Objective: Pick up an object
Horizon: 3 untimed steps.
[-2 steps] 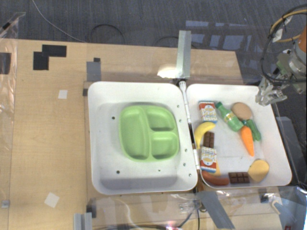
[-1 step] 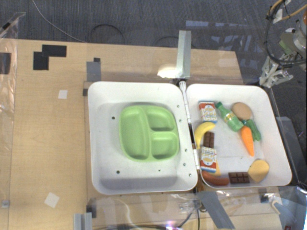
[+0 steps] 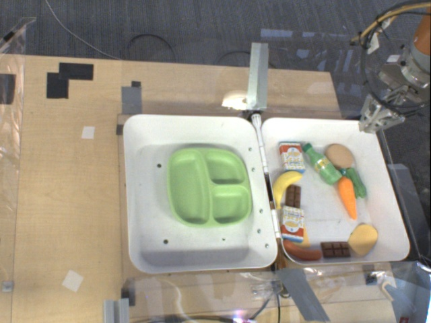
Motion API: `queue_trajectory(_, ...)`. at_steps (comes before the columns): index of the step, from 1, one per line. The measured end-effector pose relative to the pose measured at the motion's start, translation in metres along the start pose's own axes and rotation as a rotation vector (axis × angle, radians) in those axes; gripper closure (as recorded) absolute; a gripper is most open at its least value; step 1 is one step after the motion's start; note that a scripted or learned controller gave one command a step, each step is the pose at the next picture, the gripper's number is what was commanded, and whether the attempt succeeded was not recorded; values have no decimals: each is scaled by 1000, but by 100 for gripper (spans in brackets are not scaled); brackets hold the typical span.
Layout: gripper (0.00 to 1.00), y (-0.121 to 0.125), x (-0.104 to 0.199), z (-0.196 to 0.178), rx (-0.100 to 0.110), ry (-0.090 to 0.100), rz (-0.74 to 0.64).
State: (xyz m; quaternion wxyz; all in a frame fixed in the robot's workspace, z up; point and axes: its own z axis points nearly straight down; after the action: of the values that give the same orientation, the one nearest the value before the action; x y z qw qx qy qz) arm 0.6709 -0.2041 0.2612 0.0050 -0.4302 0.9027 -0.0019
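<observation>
Nearest the camera, along the front wall of the right bin (image 3: 397, 244), lie a sausage (image 3: 301, 251), a chocolate bar (image 3: 335, 249) and a round yellow cookie (image 3: 363, 238), all close to the rim; a grab here could jam against the wall or skid the piece into the corner. Just behind them a small snack box (image 3: 293, 222) touches a second chocolate piece (image 3: 291, 195), which lies against a banana (image 3: 285, 182), all hard by the divider between the bins, so closing on one would likely nudge its neighbours or catch two at once. The carrot (image 3: 347, 197) sits more freely in the middle, though its tapered, smooth body may squirt out of a pinch. Farther back, a green bottle (image 3: 321, 165) lies slanted between a red and white carton (image 3: 291, 157) and a brown bun (image 3: 340, 155), nearly touching both; it could roll. No one object is singled out, and all candidates are in this right bin. The left bin (image 3: 145, 180) holds a green divided plate (image 3: 207, 185), well apart from the rest. Farthest off, the gripper (image 3: 379, 116) hangs over the right bin's back right corner, carrying nothing; whether it is spread or pressed together I cannot tell. Cables (image 3: 384, 19) loop above it.
</observation>
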Motion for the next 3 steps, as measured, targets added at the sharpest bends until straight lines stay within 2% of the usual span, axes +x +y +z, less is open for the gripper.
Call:
queue_trajectory(1, 100, 0, 0, 32, -1, 0, -368)
queue_trajectory(2, 100, 0, 0, 5, 1, -1, -641)
queue_trajectory(3, 100, 0, 0, 14, -2, -1, -938)
